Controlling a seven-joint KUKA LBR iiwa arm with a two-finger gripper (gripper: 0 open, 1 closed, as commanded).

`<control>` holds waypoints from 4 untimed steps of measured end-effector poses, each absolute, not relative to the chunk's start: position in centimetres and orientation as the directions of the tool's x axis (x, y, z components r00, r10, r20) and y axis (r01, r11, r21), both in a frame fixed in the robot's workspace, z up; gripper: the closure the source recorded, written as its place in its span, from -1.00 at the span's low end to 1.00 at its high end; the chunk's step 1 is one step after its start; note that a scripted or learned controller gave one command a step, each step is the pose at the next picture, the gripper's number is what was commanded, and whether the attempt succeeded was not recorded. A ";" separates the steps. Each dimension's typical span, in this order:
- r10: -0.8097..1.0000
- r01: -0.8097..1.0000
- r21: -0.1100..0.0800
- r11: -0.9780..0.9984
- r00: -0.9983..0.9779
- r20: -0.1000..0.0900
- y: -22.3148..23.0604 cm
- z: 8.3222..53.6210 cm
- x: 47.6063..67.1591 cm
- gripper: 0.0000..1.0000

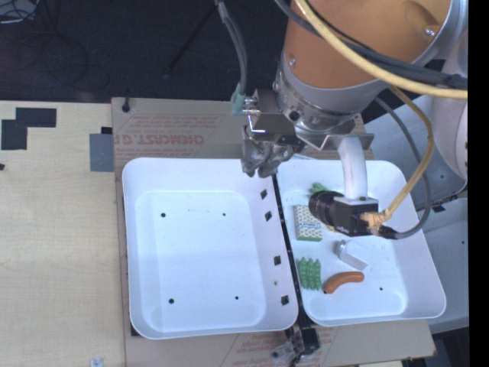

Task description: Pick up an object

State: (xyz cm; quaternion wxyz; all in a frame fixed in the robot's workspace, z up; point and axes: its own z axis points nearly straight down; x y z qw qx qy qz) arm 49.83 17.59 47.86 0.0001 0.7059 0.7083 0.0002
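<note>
We see the gripper [261, 161] at upper centre above the bins' shared rim; its state we cannot tell; the sausage [343, 280] lies lower right in the right bin [416, 281]; we judge it light, smooth, best pinched across its middle.

- Two bins sit side by side on the desk [53, 228]: the left bin [145, 312] and the right bin [416, 281]
- In the right bin, a small box [308, 224] lies near the dividing edge
- A studded block [309, 272] lies in front of the box
- A sausage [343, 280] lies just right of the block
- The claw [262, 161] hangs over the bins' shared rear edge
</note>
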 end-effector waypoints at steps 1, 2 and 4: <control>1.000 1.000 0.004 -0.003 0.003 -0.001 13.0 53.9 54.6 1.00; 1.000 1.000 -0.015 0.004 -0.004 -0.004 18.3 37.4 56.6 1.00; 1.000 1.000 -0.006 -0.005 0.005 -0.002 6.7 34.8 47.6 1.00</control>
